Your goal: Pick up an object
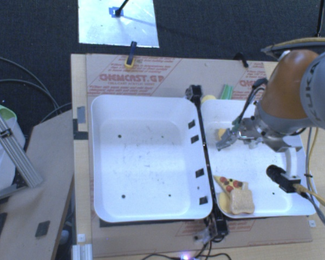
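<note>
My gripper (225, 141) hangs over the back left part of the right bin (260, 207), close to the divider between the bins. A small yellow object (221, 132) lies right beside its tip; I cannot tell whether they touch. At the bin's front left lie a toy pizza slice (229, 183) and a tan bread slice (241, 200), partly on top of a pale yellow piece (223, 200). The arm's orange band and grey wrist cover the bin's back right part.
The left bin (146, 161) stands beside the right one. A yellow ball (208, 98) and a green object (226, 91) sit at the right bin's back rim. A black clip with a yellow base (130, 57) lies on the cardboard behind the bins.
</note>
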Tool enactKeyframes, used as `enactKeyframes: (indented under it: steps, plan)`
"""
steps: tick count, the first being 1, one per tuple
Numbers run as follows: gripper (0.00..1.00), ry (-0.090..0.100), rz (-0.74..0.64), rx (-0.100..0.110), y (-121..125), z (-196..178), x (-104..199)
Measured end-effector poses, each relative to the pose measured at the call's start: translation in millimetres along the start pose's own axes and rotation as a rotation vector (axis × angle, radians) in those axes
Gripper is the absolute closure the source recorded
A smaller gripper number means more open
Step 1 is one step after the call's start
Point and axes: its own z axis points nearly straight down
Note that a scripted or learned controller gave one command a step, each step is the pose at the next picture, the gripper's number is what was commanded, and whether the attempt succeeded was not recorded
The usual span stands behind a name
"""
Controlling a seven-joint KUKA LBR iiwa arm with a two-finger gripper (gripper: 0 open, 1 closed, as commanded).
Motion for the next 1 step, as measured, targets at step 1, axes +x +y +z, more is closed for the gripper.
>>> enactKeyframes:
  steps: [1]
  plan:
    - [0.0, 0.002, -0.001, -0.001, 42.7, -76.5, 49.7]
